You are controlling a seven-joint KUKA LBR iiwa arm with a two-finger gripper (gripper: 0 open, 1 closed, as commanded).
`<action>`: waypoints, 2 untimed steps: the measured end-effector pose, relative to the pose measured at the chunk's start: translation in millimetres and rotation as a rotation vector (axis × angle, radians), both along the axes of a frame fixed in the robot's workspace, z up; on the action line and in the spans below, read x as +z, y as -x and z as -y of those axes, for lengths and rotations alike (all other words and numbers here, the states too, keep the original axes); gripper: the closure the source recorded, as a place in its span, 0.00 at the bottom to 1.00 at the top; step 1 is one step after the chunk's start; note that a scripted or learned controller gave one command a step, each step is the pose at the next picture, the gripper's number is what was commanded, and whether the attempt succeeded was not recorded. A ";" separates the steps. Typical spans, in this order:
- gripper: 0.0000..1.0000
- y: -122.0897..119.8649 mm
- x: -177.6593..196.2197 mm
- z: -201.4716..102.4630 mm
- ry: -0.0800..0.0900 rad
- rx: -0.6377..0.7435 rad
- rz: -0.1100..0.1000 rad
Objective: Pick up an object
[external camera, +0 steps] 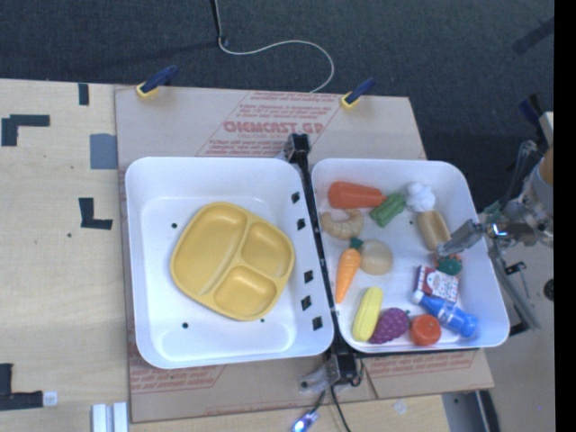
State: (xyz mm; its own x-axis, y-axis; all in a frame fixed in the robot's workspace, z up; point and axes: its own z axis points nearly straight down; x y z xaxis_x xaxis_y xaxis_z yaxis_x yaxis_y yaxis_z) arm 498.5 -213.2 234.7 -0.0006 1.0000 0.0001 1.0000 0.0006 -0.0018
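Observation:
The right bin holds several toy foods. Among them are a red-orange carrot, a green piece, a white garlic, a tan roll, a small orange carrot, a yellow corn cob and purple grapes. A red and white carton and a blue bottle lie near the right wall. My gripper hangs over the bin's right side, just right of the tan roll and above a small green item. Nothing visibly hangs from it.
The left bin holds a yellow divided plate. A black divider runs between the bins. A red tomato sits in the right bin's front corner. The arm's grey wrist overhangs the right wall.

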 end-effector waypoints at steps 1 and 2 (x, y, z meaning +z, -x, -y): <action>0.00 13.5 153.9 -60.1 0.002 0.008 0.017; 0.00 13.8 271.6 -188.6 -0.003 0.017 0.017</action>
State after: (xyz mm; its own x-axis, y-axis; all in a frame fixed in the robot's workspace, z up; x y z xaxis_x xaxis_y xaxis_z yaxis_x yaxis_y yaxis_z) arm 484.7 -24.6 506.3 -0.0172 0.9998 0.0027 0.9997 0.0172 0.0153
